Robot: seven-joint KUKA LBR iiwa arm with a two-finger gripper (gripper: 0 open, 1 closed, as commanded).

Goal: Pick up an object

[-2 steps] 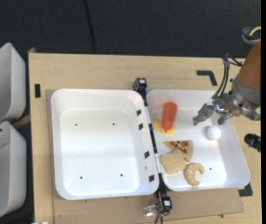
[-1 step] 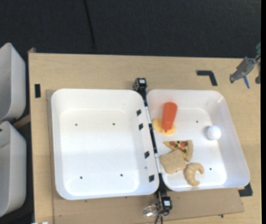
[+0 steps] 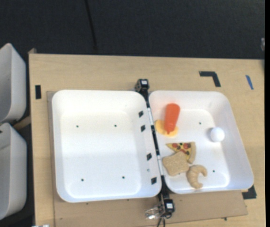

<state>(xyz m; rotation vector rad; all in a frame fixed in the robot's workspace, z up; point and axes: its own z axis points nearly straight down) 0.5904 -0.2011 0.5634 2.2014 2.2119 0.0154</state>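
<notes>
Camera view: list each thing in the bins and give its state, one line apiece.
Orange carrot-like toy: lying in the right bin, its lower end on a yellow piece.
Yellow piece: flat, partly under the orange toy.
White ball: resting alone, apart from the others.
Pizza slice: flat, touching the bread slice.
Bread slice: flat, near the divider.
Croissant: lying beside the bread slice.

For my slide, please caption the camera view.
Right bin holds carrot, ball, pizza, bread, croissant.

Yellow piece (image 3: 161,127) partly hidden under orange cylinder (image 3: 172,117), white containers (image 3: 0,141) cut off left
</notes>
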